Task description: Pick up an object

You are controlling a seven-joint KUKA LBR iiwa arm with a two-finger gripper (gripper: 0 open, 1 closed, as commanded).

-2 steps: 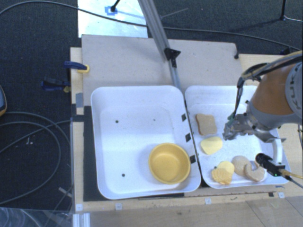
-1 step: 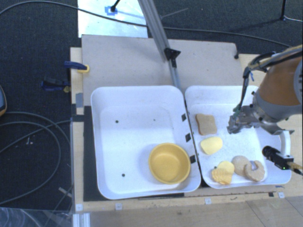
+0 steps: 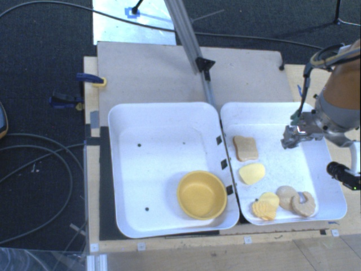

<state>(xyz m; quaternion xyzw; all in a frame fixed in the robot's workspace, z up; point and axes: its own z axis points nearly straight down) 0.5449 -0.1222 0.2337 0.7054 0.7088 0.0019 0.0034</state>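
Hand (image 3: 291, 138) over right bin (image 3: 324, 168) — nothing gripped

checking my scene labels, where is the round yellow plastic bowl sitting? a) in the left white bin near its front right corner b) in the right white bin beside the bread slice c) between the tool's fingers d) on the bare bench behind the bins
a: the round yellow plastic bowl rests on the floor of the left white bin, near its front right corner, apart from the tool over the right white bin.
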